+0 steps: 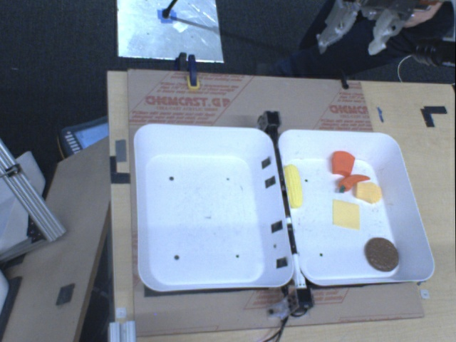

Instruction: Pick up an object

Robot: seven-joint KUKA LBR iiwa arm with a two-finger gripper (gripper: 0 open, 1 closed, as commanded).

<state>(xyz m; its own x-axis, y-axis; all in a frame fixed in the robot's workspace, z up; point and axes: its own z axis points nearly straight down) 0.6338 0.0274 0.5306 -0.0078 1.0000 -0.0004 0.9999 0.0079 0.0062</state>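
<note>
The end effector (pixel 360 27) hangs high over the far edge of the counter (pixel 235 91), beyond the right bin (pixel 410 198), with its two pale fingers spread apart and nothing between them. No pick is under way yet.

All candidates lie in the right bin. A yellow corn cob (pixel 293 185) rests along the bin's left wall, just beside the divider. An orange carrot-like piece (pixel 343 164) sits toward the far side, touching a smaller orange bit (pixel 352 182); a yellow-orange wedge (pixel 368 192) lies just beside them. A flat yellow cheese slice (pixel 347 214) lies near the middle, and a round brown cookie (pixel 382 254) sits in the near right corner. The left bin (pixel 203 205) holds no objects.

These look like light, rigid toy foods. The slice and cookie are probably too flat to pinch easily. The corn seems the best target: rounded, raised, gripped across its narrow width at mid-length, though the adjacent wall may crowd one finger.
</note>
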